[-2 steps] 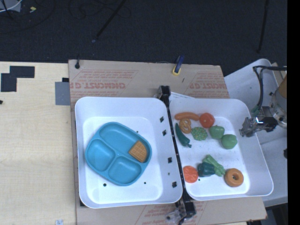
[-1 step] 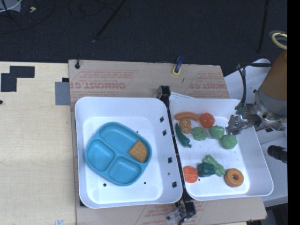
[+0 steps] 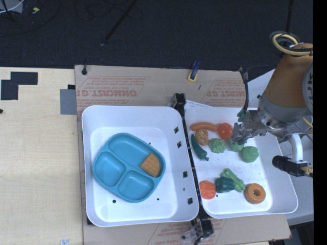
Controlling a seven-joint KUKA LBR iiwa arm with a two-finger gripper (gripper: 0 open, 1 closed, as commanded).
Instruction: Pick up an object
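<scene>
- Cardboard (image 3: 153, 88) underlies two white bins.
- Gripper (image 3: 240, 136), finger state unclear, sits low in right bin (image 3: 286, 198) among tomato (image 3: 225, 130), broccoli (image 3: 217, 146), green ball (image 3: 250, 153), donut (image 3: 255, 193).
- Left bin (image 3: 102, 121) holds blue divided plate (image 3: 115, 165) bearing waffle (image 3: 151, 164).

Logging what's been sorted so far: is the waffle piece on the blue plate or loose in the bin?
On the plate: the waffle lies in a compartment of the blue plate, on its right side.

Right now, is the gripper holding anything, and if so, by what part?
It cannot be told: the gripper sits low among the toy food in the right bin, nothing visibly between its fingers.
</scene>
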